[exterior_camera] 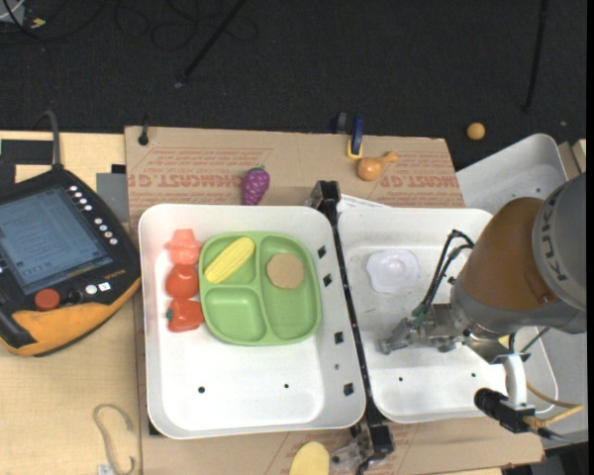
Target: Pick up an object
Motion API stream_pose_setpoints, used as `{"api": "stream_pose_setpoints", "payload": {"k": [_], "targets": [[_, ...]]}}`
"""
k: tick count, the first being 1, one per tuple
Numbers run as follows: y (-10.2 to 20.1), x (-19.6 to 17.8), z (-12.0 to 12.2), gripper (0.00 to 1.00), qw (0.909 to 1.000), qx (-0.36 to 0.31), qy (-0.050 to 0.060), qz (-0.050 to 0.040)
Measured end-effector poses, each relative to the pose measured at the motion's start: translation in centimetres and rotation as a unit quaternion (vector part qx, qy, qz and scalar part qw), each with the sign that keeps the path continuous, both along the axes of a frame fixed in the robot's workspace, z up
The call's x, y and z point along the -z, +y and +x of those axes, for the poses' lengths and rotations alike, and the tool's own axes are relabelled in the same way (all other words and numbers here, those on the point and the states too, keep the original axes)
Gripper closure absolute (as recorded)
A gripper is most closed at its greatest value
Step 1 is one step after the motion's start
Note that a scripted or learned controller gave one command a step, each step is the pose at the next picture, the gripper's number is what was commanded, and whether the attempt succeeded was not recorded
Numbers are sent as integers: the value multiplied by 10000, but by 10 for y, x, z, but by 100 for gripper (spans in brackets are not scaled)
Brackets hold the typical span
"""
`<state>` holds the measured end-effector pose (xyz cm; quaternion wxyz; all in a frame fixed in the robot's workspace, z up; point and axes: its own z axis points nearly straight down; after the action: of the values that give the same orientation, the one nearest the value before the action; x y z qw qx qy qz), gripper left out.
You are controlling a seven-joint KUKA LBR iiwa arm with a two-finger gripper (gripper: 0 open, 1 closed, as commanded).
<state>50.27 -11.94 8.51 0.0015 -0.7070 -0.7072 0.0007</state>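
Note:
My gripper (398,339) is low in the right bin (416,404), near its left-middle floor, with the grey arm and its orange band (510,255) behind it to the right. A clear plastic lid-like piece (391,269) lies just above the gripper, apart from it. In the left bin (238,394) a green divided plate (252,317) holds a yellow corn cob (228,258) and a brown round disc (285,271). Left of the plate sit a pink toy (182,246) and two red toys (182,299). Nothing is seen held in the gripper.
A teach pendant (49,255) lies on the bench at left. Behind the bins, on cardboard, sit purple grapes (255,185) and an orange gourd (374,165). A yellow object (310,457) rests below the bins' front edge. A black divider (342,315) runs between the bins.

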Motion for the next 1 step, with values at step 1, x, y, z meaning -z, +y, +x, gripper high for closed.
{"api": "stream_pose_setpoints", "payload": {"k": [1], "targets": [[-2, -13, 0, 100, 10000, 39, -4, 2]]}}
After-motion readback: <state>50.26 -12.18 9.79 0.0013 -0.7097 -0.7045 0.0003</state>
